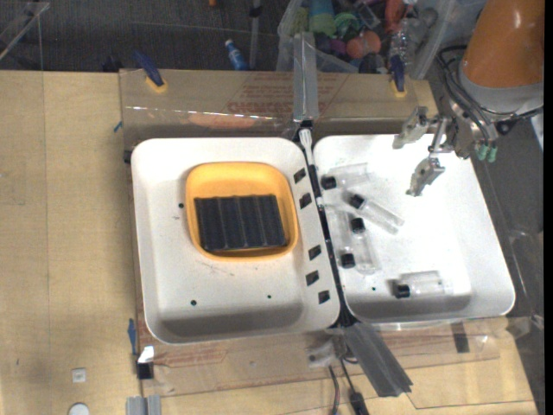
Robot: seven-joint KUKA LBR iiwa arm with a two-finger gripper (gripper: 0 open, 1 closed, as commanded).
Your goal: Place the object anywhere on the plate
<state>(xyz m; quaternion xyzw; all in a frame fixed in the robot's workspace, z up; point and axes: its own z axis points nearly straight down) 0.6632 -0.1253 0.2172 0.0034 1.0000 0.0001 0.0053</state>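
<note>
While the yellow plate (241, 180), bearing a dark ribbed block (239, 223), sits in the left bin (164, 309), four clear vials with black caps (371, 212) lie scattered in the right bin (484, 258), across the divider from the plate. Gripper (425, 176) hovers over the right bin's far side; fingers slightly parted, holding nothing. Step judged: approach before grasp. Next: descend onto one vial, close.

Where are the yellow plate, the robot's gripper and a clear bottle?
yellow plate (200, 180): camera view, bare upper-left rim.
gripper (423, 178): camera view, its lower tip.
clear bottle (420, 284): camera view, middle of its body.
</note>
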